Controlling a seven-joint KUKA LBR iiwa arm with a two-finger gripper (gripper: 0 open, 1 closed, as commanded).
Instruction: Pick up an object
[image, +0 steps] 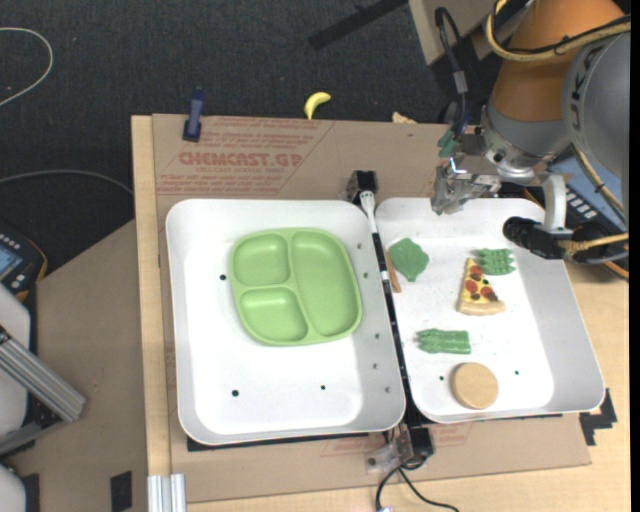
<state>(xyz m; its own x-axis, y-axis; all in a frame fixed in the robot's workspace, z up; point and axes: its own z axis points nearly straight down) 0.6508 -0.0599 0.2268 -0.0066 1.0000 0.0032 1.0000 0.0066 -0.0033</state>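
The right white bin (560, 330) holds a green leaf-shaped piece (408, 259), a pizza slice toy (480, 288), a small green frilly piece (494, 262), a green bean-like piece (443, 342) and a tan round cookie (474, 385). My gripper (451, 196) hangs over the bin's far left corner, above and right of the green leaf piece. Its fingers look close together, with nothing between them.
A green divided plate (295, 286) lies in the left white bin (200, 330). A small yellow banana toy (316, 103) and a blue clip (192, 117) sit beyond the bins on the cardboard (250, 160). The arm (545, 70) reaches in from the upper right.
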